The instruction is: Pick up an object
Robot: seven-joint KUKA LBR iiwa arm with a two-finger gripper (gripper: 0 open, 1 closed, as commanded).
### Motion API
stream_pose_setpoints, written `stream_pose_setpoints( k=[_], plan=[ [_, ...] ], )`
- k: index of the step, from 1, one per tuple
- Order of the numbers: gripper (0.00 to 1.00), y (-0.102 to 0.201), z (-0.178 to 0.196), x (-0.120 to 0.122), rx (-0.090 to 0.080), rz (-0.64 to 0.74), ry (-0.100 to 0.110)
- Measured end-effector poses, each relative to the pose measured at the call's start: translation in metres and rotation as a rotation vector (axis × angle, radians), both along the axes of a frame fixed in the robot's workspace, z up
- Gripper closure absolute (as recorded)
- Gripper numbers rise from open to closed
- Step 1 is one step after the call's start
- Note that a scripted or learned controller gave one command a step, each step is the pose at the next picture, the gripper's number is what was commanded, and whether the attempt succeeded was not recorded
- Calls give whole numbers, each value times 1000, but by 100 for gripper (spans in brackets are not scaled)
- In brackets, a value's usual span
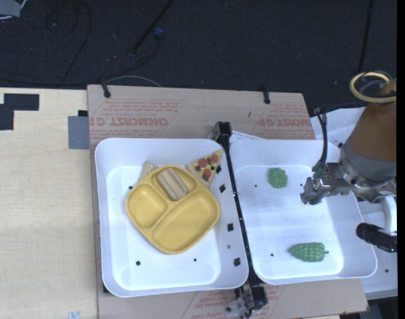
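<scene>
White right bin (362,261): green cluster (307,252) lies lengthwise left-right; gripper (313,193) state unclear.

Two shallow white bins sit side by side on a sheet of printed cardboard (189,115), which lies on a pale wooden bench (36,205). A black divider (232,205) runs between the left bin (113,258) and the right bin (362,264). Beyond the bench, dark carpet (222,32) carries loose cables (149,35).
</scene>
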State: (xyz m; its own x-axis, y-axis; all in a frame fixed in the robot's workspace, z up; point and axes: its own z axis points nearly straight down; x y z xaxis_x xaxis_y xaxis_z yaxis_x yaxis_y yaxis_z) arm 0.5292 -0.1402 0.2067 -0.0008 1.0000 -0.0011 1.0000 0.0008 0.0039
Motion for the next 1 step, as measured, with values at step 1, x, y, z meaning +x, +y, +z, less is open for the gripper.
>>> stream_pose_setpoints(
  k=[1],
  plan=[
    [100, 0, 62, -4, 0, 1, -1]
  ],
)
